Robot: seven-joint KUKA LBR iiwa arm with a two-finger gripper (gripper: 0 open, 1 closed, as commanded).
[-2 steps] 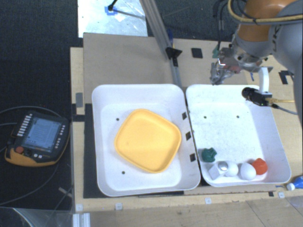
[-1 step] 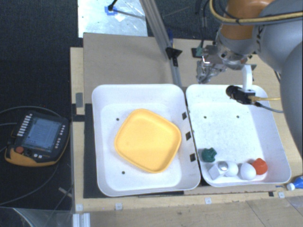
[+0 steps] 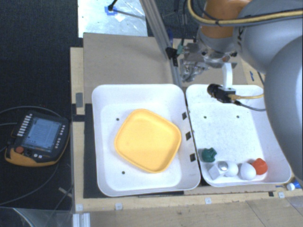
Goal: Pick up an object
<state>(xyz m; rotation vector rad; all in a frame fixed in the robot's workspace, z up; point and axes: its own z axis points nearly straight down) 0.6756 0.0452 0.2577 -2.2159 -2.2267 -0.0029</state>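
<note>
Currently the grey two-finger gripper [image 3: 191, 73] hangs over the far end of the brown bench [image 3: 128, 60], just beyond the rims where the two shallow bins meet, approx. above the seam btw. them. Whether the claw is spread or pressed together can't be told from this angle, too dark & cluttered. The left white bin [image 3: 102, 126] holds a large yellow rounded-square plastic plate [image 3: 148, 140], lying flat & turned a bit like a diamond, covering much of the floor. The right white bin [image 3: 236, 126] has the small items, all bunched along its near edge, well apart from the gripper: a small dark-green lumpy object [image 3: 208, 153] near the left wall, a small grey blocky piece [image 3: 214, 170] just in front of it, a small white ball [image 3: 231, 169] just beside that, a bigger white egg-shaped object [image 3: 247, 171], & an orange-red rounded object [image 3: 259, 165] at its right. Off to the left of the bench lies a yellow-and-grey teach pendant [image 3: 35, 141] w/ a lit screen.
</note>
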